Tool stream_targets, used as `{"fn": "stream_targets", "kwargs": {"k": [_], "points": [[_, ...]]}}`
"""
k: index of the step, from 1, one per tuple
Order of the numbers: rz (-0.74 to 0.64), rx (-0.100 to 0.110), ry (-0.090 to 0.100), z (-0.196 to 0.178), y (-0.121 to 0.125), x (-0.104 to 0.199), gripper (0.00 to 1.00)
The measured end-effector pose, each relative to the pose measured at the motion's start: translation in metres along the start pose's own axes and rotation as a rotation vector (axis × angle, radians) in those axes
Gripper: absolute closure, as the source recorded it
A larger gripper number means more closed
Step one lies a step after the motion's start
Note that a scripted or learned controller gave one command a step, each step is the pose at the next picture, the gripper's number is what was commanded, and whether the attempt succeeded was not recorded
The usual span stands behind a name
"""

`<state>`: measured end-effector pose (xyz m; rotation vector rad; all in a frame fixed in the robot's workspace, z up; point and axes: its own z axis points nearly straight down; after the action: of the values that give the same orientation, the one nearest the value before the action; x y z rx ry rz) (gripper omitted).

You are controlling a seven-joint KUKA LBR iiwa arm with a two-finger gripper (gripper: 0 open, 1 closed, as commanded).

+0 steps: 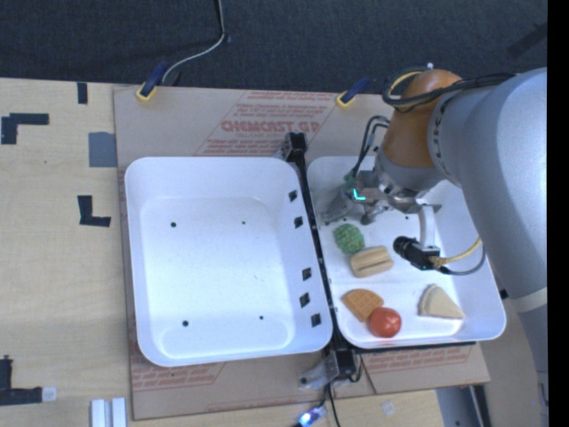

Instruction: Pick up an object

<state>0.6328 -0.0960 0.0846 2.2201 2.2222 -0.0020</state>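
Note:
The right bin holds several toy foods: a green broccoli-like piece, a tan bread roll, an orange cracker-like piece, a red tomato and a pale wedge. My gripper hangs low in the back left part of that bin, just above and behind the green piece. Nothing is visibly held by it.
The left bin lies beside the right one, split from it by a black divider. The grey arm and its orange band cover the right bin's back right. A cable loops over the bin near the roll.

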Motion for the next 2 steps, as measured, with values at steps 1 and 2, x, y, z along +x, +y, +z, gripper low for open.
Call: {"fn": "stream_targets", "kwargs": {"k": [1,2], "points": [[-0.001,-0.002,0.001,-0.0032,0.0352,0.0015,0.0],[0.0,0.001,0.001,0.0004,0.0352,0.002,0.0]]}}
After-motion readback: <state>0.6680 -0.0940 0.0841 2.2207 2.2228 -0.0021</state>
